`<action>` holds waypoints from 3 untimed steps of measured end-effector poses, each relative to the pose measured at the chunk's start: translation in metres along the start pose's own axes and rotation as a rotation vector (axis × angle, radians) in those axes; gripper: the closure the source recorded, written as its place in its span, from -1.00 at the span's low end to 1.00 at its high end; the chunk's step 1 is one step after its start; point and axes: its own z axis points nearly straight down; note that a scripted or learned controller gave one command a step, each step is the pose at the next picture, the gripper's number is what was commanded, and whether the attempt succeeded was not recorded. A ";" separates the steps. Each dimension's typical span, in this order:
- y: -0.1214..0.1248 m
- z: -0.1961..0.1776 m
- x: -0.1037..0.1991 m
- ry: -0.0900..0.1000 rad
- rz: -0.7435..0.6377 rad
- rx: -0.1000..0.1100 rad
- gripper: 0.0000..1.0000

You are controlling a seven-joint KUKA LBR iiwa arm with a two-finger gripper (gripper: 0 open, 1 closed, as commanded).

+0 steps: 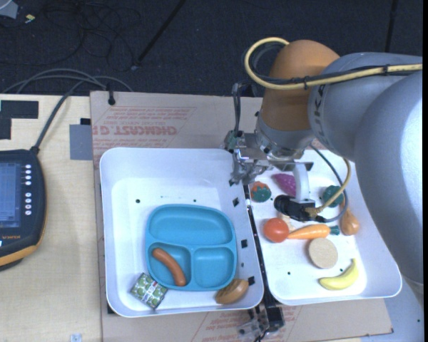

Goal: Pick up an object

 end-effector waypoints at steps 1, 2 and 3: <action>0.009 -0.098 0.032 0.004 -0.006 -0.020 1.00; 0.007 -0.101 0.031 0.001 -0.006 -0.008 1.00; -0.015 -0.012 -0.002 0.001 0.000 -0.001 1.00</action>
